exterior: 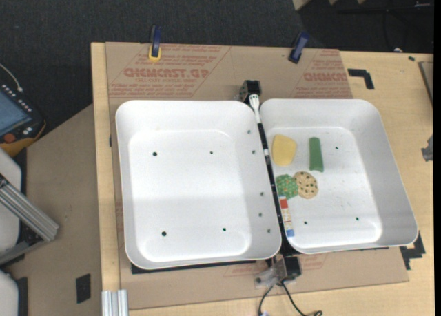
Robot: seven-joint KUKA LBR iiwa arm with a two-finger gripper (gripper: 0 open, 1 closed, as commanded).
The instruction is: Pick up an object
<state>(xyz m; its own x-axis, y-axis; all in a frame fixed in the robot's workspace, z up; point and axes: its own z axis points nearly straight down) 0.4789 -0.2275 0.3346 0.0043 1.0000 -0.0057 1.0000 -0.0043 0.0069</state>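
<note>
The right bin (386, 170) holds several small objects, all in its left half. A yellow wedge-like piece (283, 149) lies near the divider. To its right, a green stick (315, 154) lies lengthwise. Below them, a green patterned piece (286, 185) touches a round tan cookie with dark spots (306, 184). A thin white item with red and blue marks (285, 215) lies along the bin's left wall.
The left bin (138, 170) sits beside the right one, with a black divider strip (264, 146) between them. Both rest on a brown cardboard sheet (207, 67) held by two clamps at the back. Cables lie at the front edge.
</note>
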